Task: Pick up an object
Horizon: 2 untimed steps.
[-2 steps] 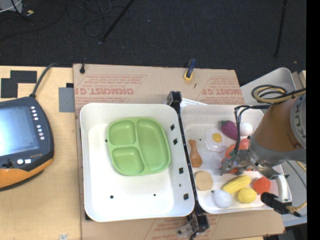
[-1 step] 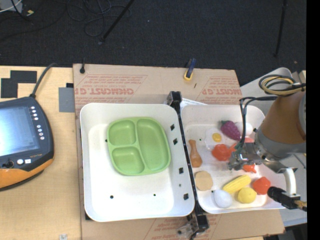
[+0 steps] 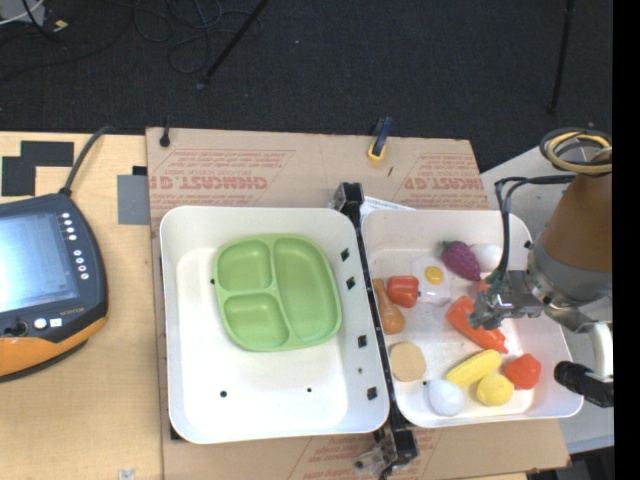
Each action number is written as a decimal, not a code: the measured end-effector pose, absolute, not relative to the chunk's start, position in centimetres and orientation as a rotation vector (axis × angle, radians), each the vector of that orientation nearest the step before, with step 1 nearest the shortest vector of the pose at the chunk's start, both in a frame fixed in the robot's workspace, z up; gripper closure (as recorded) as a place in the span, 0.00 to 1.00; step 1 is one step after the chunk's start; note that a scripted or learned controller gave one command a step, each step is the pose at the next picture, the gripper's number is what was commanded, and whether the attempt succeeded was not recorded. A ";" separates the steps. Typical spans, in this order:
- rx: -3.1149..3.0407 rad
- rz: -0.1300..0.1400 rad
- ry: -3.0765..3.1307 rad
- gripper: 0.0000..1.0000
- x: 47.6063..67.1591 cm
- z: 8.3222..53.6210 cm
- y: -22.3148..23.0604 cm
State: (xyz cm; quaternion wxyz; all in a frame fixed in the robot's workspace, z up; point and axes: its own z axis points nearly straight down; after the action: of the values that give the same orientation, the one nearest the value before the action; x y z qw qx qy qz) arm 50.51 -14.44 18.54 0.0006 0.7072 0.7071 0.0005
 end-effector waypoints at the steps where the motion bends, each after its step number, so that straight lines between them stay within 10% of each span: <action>1: 2.220 0.002 2.220 1.00 50.6 23.0 -14.6; 2: 2.219 0.000 2.229 1.00 52.9 21.8 -9.4</action>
State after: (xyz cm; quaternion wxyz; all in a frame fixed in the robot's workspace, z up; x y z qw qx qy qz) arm 52.95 -9.44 21.81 -0.0017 0.7055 0.7087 0.0000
